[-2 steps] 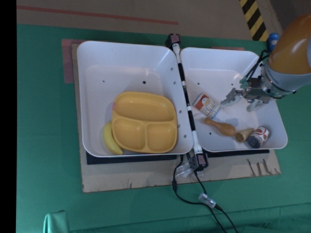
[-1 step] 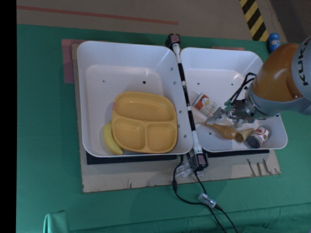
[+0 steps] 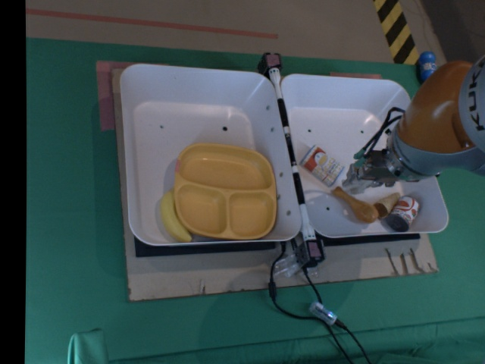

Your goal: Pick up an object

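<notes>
Where the shallow white right bin [image 3: 345, 105] lies bare along its far half, open room. Crowded toward its near edge: a small printed carton [image 3: 321, 164], a brown wooden spoon-like piece [image 3: 355, 205], a red-and-white can [image 3: 402, 212]. Left of that bin, a white bin [image 3: 151, 105] with a yellow divided plastic tray [image 3: 225, 191] and a yellow banana [image 3: 172, 218]. Reaching in from the right, gripper [image 3: 367, 174] low over the wooden piece; cannot tell its opening or any hold.

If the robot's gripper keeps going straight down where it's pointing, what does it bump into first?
Probably the brown wooden piece. The gripper hangs over the right bin, pointing down, and that piece lies just below it. Depth is hard to judge from this slant, so it might land on bare bin floor beside it instead.
</notes>
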You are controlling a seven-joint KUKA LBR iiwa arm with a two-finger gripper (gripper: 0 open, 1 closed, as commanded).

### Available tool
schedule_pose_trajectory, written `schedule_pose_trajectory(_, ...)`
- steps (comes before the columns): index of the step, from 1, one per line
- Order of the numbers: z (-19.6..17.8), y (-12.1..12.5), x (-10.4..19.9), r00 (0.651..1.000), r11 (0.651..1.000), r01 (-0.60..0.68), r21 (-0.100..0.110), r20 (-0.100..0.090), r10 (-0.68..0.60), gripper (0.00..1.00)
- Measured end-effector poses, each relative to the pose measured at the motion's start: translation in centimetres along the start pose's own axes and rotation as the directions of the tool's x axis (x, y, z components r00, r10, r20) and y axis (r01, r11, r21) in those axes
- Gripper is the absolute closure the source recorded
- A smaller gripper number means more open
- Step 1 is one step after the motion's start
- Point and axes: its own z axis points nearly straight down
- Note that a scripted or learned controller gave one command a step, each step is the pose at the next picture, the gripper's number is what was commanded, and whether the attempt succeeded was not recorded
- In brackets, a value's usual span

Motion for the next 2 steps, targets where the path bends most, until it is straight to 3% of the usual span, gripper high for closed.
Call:
schedule_pose_trajectory(1, 1.86, 5.33, 0.57, 1.0, 1.0, 0.008, 0.024, 0.0, -0.008, 1.0)
schedule_pose_trajectory(2, 2.01, 5.29, 0.73, 1.0, 1.0, 0.009, 0.025, -0.002, -0.009, 0.0)
